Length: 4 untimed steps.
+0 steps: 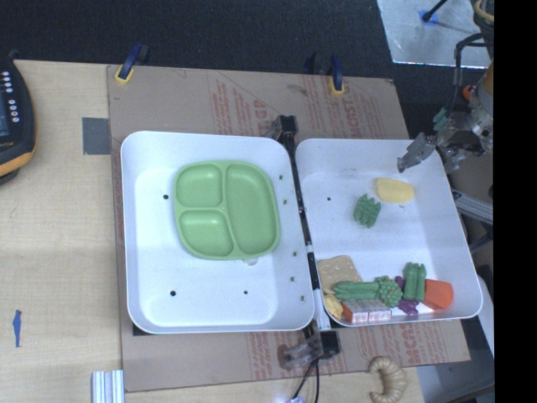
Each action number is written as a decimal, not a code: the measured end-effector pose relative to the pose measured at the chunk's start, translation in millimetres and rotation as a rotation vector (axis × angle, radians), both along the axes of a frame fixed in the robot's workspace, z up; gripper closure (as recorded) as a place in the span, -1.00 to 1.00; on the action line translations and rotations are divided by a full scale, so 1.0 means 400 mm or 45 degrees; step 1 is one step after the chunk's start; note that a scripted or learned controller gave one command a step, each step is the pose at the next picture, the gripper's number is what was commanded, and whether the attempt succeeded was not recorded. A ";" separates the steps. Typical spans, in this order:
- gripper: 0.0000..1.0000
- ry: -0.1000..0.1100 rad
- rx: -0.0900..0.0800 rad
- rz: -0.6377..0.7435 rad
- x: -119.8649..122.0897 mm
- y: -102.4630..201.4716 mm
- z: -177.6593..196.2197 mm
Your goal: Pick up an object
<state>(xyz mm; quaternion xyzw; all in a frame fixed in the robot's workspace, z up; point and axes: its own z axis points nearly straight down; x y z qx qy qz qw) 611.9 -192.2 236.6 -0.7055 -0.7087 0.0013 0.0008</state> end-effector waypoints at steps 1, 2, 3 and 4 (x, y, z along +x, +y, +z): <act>-1.00 0.012 0.004 0.006 0.042 0.059 -0.375; -1.00 -0.005 0.000 0.003 0.114 0.069 -0.360; -1.00 0.006 0.001 -0.002 0.019 0.107 -0.363; 1.00 0.003 -0.001 0.000 0.024 0.103 -0.334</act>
